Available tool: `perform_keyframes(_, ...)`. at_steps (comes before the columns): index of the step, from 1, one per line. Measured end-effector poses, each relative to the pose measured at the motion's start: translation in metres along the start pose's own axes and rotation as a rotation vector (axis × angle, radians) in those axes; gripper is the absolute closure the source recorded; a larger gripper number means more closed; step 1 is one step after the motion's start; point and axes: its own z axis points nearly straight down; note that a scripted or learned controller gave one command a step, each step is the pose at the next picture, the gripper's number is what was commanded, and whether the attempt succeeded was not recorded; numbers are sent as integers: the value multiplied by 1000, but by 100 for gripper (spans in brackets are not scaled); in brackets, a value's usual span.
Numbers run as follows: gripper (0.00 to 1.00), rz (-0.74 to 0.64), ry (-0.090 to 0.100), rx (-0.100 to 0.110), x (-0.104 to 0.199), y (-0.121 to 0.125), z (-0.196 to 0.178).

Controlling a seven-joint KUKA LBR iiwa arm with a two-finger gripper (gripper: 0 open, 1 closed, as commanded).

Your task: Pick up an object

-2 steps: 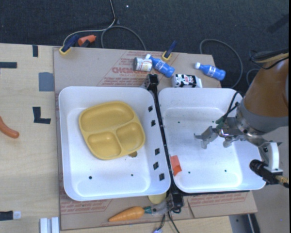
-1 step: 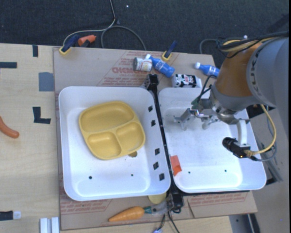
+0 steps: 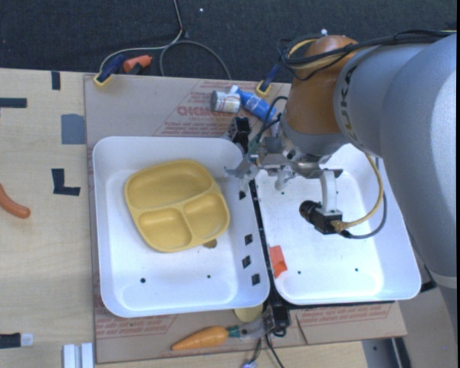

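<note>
1. Camera view, claw [image 3: 262, 165]: we find it low over the inner rims where the two bins meet, at their far end, under the grey arm [image 3: 414, 121] with its orange band [image 3: 314, 83]. We cannot tell whether it is released or clenched, and we see no item in it.
2. Yellow divided plate [image 3: 177, 204]: we list it in the left bin [image 3: 115, 282], three compartments facing up, tilted slightly, just left of the claw and apart from it.
3. Right bin [image 3: 368, 282]: we note a black fitting with a cable [image 3: 320, 217] hanging over it from the arm.
4. Orange tag [image 3: 277, 261]: on the rim between the bins, near side.
5. Toy carrot [image 3: 202, 338]: on the surface [image 3: 31, 152], just in front of the left bin.
6. Small sausage-shaped piece [image 3: 10, 201]: far left of the surface, well apart from the bins.
7. Blue-and-white tube [image 3: 241, 100]: beyond the bins, near the arm.
</note>
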Motion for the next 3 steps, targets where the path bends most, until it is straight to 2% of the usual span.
perform_keyframes(1, 0, 17, -2, 11, -51, -98, 1)
perform_keyframes(2, 0, 14, -5, 0, -100, -47, -6)
perform_keyframes(3, 0, 4, 0, 3, -43, -20, 2)
